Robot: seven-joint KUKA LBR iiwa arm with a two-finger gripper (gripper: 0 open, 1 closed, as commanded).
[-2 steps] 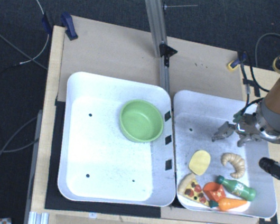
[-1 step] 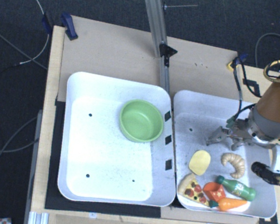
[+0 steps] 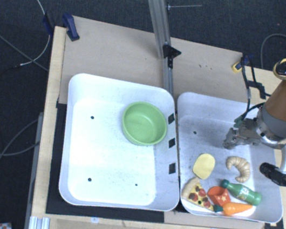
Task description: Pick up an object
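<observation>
— Listing our nearest candidate: croissant [image 3: 238, 167], right bin [image 3: 198, 110], lying just near-side of our gripper [image 3: 235, 139], long axis running left to right.

— Jaw state?

— We cannot tell from this slant.

— Neighbours?

— Yellow piece [image 3: 204, 165] to its left; green bottle [image 3: 241, 192], red piece [image 3: 218, 196], carrot [image 3: 236, 209] and pizza slice [image 3: 197, 194] crowded nearer. Open floor lies far and left; the bin's right wall stands close. Green bowl [image 3: 144, 123] sits in the left bin [image 3: 80, 127].
</observation>
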